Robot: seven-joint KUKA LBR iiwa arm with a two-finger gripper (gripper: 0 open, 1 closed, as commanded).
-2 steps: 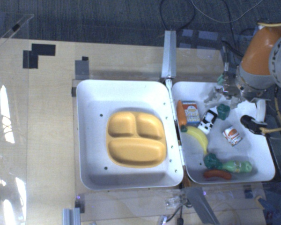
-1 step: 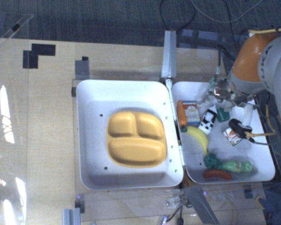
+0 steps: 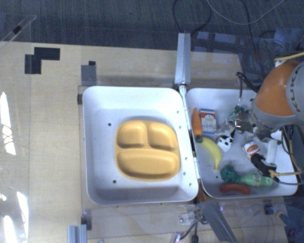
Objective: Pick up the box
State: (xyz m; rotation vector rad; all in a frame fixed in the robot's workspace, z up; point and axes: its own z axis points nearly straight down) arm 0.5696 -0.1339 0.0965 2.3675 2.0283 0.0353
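Camera view: box (image 3: pixel 207 121) lies untouched at about 11 o'clock in the right bin (image 3: pixel 289 190), beside a carrot (image 3: pixel 196 124), arm (image 3: pixel 278 96) over the bin's 2 o'clock side, gripper (image 3: pixel 239 119) state cannot tell, so pickup not yet done.

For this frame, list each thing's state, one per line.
Box: upright in the right bin, not held.
Carrot: lying along the right bin's left wall.
Banana: lying flat, below the box.
Sausage: lying near the right bin's front wall.
Yellow tray: flat in the left bin, compartments up.
Gripper: over the right bin, right of the box.
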